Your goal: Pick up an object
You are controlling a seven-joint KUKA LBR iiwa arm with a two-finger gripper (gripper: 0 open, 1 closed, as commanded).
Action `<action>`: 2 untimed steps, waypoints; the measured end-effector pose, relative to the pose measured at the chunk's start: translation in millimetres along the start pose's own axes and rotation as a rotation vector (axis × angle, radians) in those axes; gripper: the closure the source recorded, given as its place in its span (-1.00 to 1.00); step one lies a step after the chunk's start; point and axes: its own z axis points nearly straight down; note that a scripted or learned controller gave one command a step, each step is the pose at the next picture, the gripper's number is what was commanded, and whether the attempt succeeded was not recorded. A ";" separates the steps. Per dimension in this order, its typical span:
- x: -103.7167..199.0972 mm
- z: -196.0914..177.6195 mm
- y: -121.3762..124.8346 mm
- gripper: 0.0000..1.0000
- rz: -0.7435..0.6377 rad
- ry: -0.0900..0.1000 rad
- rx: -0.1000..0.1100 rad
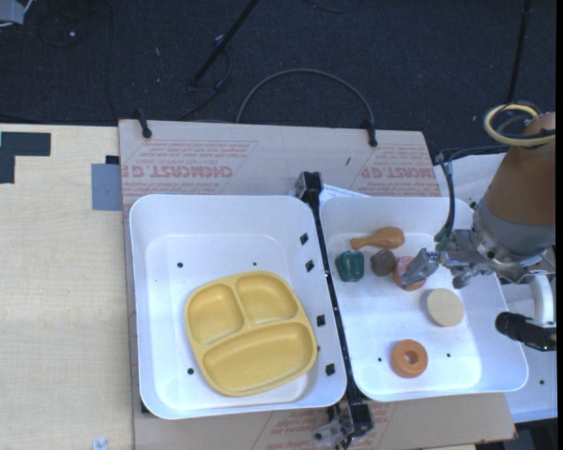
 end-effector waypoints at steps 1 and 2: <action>-0.2 -7.1 3.0 -1.00 -0.002 -0.003 -0.014; 9.4 50.6 -2.6 -1.00 -0.003 0.000 -0.006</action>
